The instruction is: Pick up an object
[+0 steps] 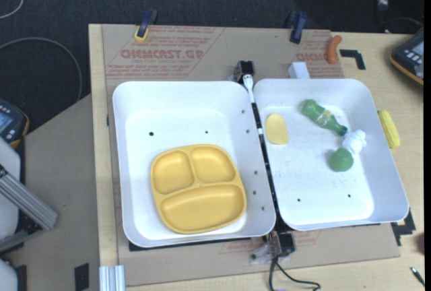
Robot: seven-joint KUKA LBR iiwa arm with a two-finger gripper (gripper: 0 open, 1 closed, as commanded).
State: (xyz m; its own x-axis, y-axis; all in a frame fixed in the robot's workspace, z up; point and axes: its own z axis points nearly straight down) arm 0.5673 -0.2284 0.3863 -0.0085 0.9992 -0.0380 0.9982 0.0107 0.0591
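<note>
While it is lying tilted toward the far side of the right shallow white bin (316, 185), the small green plastic bottle (323, 116) is sitting near a pale yellow oval piece (277, 128) and a round green toy with a white top (342, 159). A yellow three-compartment plastic tray (197, 186) is lying in the left white bin (175, 111).

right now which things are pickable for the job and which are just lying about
For the job:
green bottle
green and white sprayer
small yellow piece
yellow divided tray

Lying about:
yellow clamp
blue clamp
orange item
yellow strip
</note>
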